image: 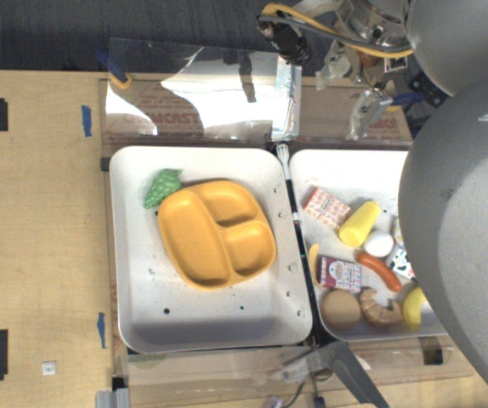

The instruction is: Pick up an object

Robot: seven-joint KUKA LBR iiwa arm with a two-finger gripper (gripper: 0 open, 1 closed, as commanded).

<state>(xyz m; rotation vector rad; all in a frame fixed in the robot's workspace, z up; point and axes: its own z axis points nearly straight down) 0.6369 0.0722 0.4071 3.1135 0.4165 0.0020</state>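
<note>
Pincer [368, 113] seen at the far edge of the right bin [299, 228], under the wrist; whether it is open or closed cannot be told. Pickable objects are clustered in the right bin below it: red-and-white carton [325, 205], yellow cylinder [359, 222], white egg [379, 245], brown potato [341, 308]. In the left bin [133, 253], an orange divided plate [217, 232] is noted, with a green leafy piece [162, 187] touching its far-left rim.

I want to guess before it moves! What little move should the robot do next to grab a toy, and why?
Probably swing down over the right bin. That bin holds the loose toys, such as the yellow block and the white egg, while the gripper hangs above the bin's far edge, touching none of them.
</note>
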